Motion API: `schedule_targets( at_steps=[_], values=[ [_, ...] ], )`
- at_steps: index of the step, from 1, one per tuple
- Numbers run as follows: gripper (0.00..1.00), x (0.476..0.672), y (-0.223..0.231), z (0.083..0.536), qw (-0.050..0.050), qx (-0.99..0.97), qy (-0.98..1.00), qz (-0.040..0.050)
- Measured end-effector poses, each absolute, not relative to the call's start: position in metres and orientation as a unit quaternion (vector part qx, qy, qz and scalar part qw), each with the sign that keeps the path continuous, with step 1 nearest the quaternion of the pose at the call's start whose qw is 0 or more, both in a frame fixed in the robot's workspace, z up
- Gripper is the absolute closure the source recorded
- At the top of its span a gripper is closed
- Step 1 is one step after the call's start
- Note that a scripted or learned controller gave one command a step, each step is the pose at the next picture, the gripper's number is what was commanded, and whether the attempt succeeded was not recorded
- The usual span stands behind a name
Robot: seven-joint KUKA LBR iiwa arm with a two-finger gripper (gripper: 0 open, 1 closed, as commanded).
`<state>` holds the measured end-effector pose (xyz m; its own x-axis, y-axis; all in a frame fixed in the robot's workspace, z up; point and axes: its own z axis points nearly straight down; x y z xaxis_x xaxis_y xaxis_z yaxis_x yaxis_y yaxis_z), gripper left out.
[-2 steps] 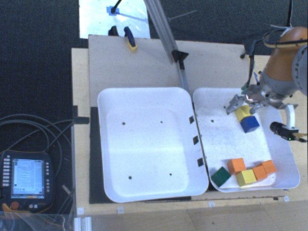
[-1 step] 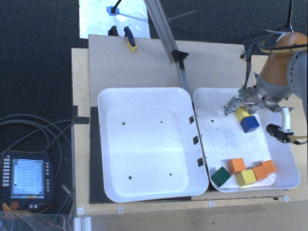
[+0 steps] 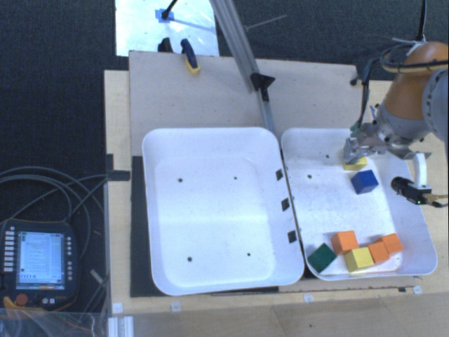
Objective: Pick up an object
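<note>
End effector [image 3: 354, 153] low in right bin [image 3: 316, 188], touching yellow block [image 3: 356, 164].

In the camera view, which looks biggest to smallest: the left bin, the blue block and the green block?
1. Left bin, by far the biggest.
2. Blue block and green block look about alike, so I won't rank one over the other.

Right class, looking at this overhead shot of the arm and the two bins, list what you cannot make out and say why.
- Gripper fingers: too small and blurred in the camera view to tell how they stand.
- Yellow block: partly covered by the gripper, so its full shape, and whether it is touched, cannot be judged.
- Arm: cut off by the right edge.
- Pendant screen: text too small to read.
</note>
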<state>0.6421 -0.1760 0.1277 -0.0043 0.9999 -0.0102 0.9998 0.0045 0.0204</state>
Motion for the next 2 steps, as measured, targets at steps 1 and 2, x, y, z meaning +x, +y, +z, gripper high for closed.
schedule_targets(
  at_steps=[1, 2],
  values=[
    [1.00, 0.650, -0.168, 0.187, 0.004, 0.705, 0.709, 0.0026],
    [1.00, 0.656, -0.164, 0.252, 0.005, 0.705, 0.709, 0.0028]
  ],
)
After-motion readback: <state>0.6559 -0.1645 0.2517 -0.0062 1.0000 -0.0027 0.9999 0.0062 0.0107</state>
